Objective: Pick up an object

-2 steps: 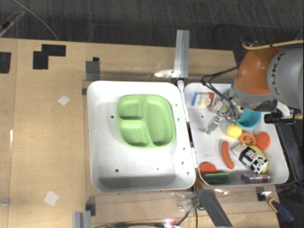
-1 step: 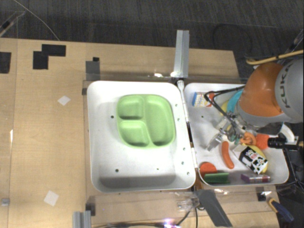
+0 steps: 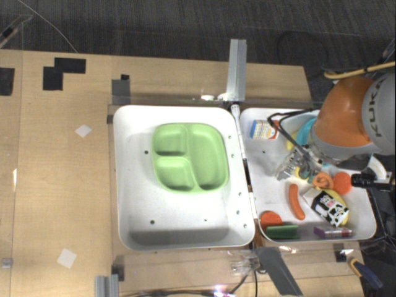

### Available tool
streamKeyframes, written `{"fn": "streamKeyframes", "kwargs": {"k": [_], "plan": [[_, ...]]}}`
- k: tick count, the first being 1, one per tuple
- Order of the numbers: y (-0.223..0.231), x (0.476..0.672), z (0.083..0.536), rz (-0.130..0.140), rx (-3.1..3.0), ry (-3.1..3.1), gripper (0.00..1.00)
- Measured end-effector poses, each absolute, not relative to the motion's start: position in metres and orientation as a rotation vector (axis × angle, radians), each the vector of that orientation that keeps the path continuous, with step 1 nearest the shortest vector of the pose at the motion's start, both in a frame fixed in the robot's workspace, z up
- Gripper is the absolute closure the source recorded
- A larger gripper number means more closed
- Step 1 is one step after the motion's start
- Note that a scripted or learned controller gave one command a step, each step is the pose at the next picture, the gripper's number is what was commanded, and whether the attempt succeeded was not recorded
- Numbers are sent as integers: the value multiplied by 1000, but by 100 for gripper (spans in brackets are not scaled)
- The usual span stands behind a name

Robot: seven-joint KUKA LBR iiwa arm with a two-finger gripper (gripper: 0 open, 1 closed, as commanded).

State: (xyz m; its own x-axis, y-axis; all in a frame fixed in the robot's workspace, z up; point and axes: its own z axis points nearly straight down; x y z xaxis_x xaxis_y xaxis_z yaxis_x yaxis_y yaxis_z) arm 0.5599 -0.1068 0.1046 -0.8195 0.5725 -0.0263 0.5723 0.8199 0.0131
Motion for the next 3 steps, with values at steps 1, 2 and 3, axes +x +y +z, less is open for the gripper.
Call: {"fn": "streamKeyframes", "kwargs": {"k": [1,2,3], "plan": [[-76,575,204,8,1036,2948,100],[-116,644,200,1,1024,2961,100],[-57,647,230,7,1228,2881,100]]}}
